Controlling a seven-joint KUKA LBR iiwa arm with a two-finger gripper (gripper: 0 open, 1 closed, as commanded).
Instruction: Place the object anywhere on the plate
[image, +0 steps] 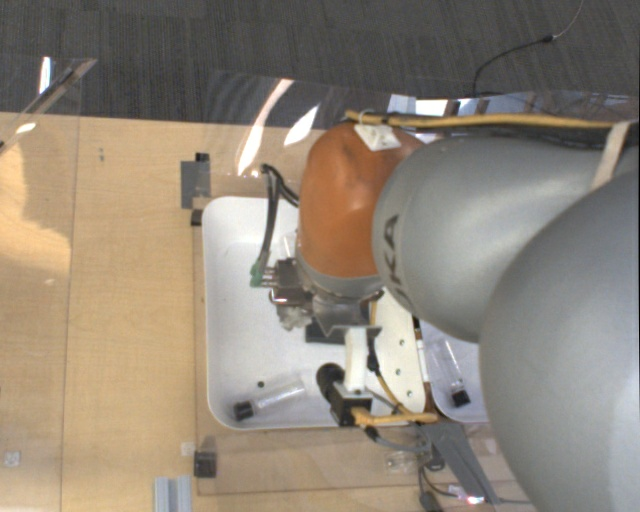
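Observation:
A clear plastic tube with a black cap lies in the left white bin, near its front left corner. My gripper hangs over the middle of that bin, below the orange wrist band. It is well behind and to the right of the tube and apart from it. The arm's bulk hides whatever lies under the gripper.
A second clear tube with a black cap lies in the right bin, mostly covered by the grey arm. Black clamps sit at the left bin's corners. Bare wooden bench stretches to the left.

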